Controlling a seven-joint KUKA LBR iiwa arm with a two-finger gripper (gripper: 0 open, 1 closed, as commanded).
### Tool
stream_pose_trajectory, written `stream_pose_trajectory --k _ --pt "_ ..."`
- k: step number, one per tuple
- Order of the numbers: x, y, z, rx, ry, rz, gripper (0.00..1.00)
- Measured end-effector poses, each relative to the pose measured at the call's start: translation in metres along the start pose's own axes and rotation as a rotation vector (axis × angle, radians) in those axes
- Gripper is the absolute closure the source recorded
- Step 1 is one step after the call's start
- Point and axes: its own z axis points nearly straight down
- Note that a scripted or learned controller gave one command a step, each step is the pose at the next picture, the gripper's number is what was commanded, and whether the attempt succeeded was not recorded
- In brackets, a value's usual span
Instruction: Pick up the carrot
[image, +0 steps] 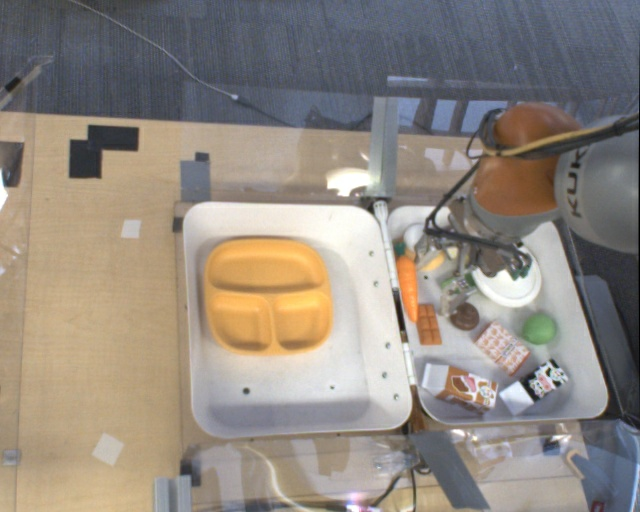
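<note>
While the arm (560, 170) reaches in over the right bin (590, 385), its gripper (462, 282) points down, grip state indeterminate; the carrot (407, 287) lies just left, against the bin's left wall

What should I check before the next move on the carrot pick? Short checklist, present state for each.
1. Carrot located: ok, it lies at the left edge of the right bin, against the divider.
2. Carrot in the gripper: not ok, it rests on the bin floor, apart from the gripper.
3. Gripper over the carrot: not ok, it sits to the carrot's right, near the white dish.
4. Fingers open or shut: cannot tell.
5. Clutter near the carrot: not ok, a brown bar lies by its lower end.
6. Yellow tray out of the way: ok, it is in the left bin.
</note>
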Motion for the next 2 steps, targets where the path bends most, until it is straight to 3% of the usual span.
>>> stream_pose_trajectory --k 1,2 --pt "-0.0133 -0.0068 0.0002 -0.021 0.042 -0.016 0.0" --pt "-0.0135 -0.0062 0.0002 -0.02 0.043 -0.012 0.0"
